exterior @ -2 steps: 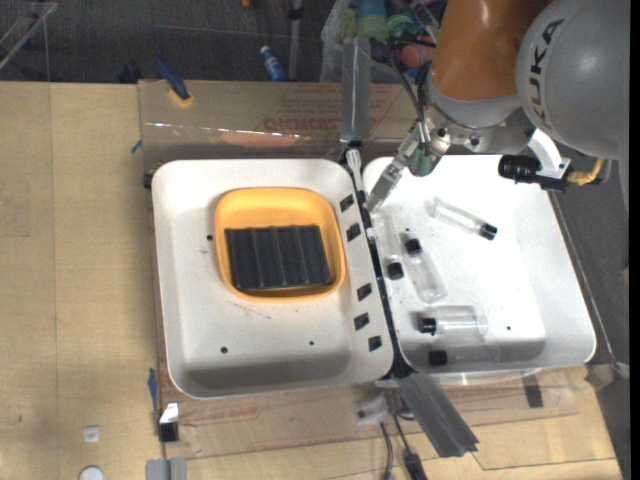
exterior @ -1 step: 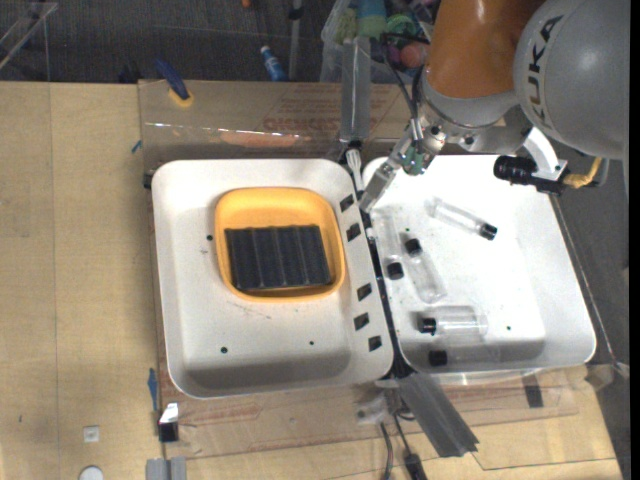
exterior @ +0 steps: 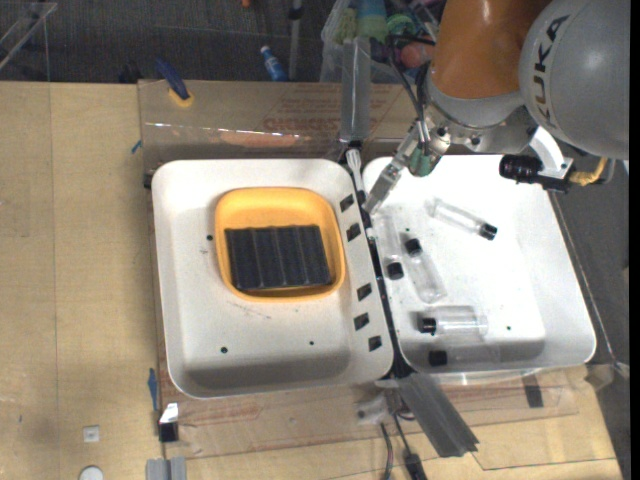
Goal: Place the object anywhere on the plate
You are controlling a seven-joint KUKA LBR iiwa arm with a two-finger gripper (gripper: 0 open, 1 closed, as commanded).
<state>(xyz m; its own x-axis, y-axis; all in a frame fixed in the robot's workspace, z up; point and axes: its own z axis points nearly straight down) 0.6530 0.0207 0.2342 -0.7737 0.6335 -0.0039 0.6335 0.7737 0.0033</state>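
An orange-yellow plate [exterior: 274, 202] lies in the left bin [exterior: 190, 268]. A black ribbed rectangular object [exterior: 277, 257] rests flat on the plate, inside its rim. My gripper [exterior: 418, 158] hangs over the back left corner of the right bin [exterior: 540, 298], close to the divider between the bins. It is well apart from the plate and the black object. Nothing visible hangs from it.
Three clear tubes with black caps lie in the right bin: one at the back [exterior: 462, 218], one mid-left [exterior: 420, 266], one near the front [exterior: 450, 322]. Small black pieces [exterior: 393, 268] lie nearby. Black clips [exterior: 362, 290] line the divider. The arm's grey and orange body [exterior: 500, 38] looms over the back right.
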